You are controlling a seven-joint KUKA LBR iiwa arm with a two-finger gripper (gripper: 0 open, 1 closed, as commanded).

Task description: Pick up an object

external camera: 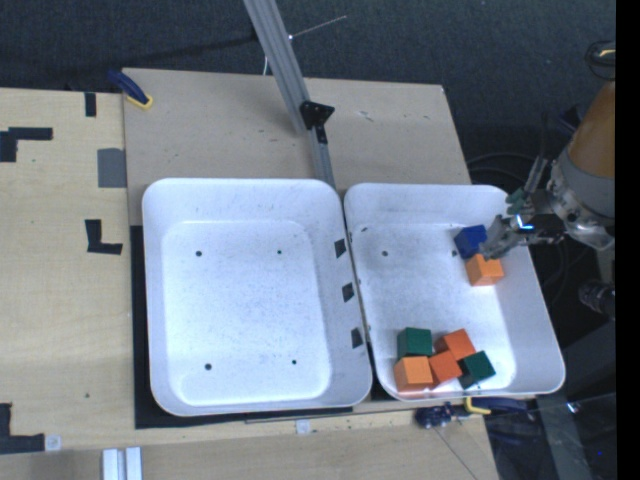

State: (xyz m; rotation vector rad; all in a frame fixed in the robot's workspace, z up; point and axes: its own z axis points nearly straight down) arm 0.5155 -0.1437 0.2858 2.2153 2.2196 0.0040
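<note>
On the wooden desk (400,128), the approach step is judged underway: the tool (503,234), its state indiscernible, is poised beside the small blue cube (469,240); descent and closure are called for next.

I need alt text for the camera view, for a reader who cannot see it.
A gripper hangs over the right bin, beside a blue block and an orange block. Four more blocks, green and orange, cluster at that bin's near edge. The left bin sits alongside it.

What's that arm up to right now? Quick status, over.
Gripper low over right bin, beside blue block. Orange block just below it. Nothing seen held. Other blocks clustered at near edge.
</note>
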